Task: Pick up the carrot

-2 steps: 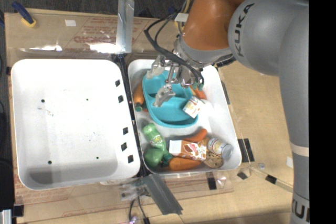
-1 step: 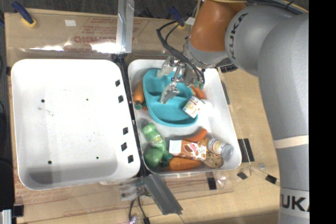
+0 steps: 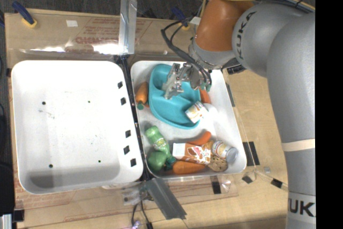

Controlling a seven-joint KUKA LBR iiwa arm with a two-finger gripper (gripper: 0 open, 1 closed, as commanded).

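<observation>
While my tool [image 3: 181,79] hangs over the teal bowl [image 3: 170,103] at the far end of the right bin [image 3: 236,134], I cannot tell its state. The carrot [image 3: 187,167] lies well apart, by the bin's near wall, its long axis running along that wall, beside the green pepper [image 3: 157,160].

carrot [image 3: 187,167]: partly under packet [image 3: 196,153] | tool [image 3: 179,80]: grip unclear
</observation>
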